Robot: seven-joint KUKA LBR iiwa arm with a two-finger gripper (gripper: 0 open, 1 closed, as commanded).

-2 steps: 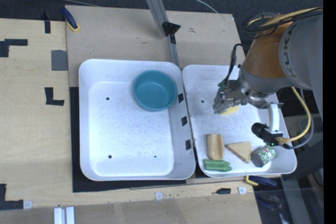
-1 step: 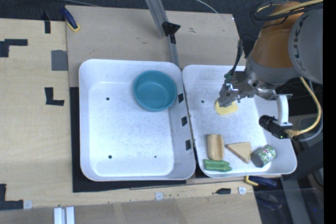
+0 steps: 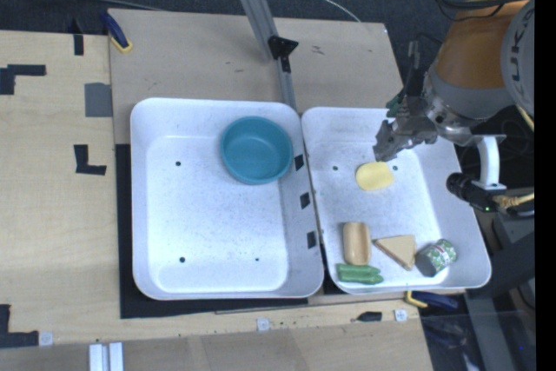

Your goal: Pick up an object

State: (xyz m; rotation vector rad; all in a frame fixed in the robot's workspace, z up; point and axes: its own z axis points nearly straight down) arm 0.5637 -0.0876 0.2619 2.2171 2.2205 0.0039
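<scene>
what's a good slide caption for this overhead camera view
Gripper poised just above flat yellow oval piece in right white bin

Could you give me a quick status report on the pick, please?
End effector low over right bin, just above yellow piece. Nothing seen held. Tan block, wedge, green piece sit nearer the front, apart.

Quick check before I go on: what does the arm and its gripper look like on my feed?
The arm is grey, with a broad orange band above the wrist and part of dark lettering at the view's right edge. Black cables loop over its top. The gripper is a dark grey and black metal assembly, narrowing toward its tip. A white bracket-like piece sits beside it below the arm.
</scene>
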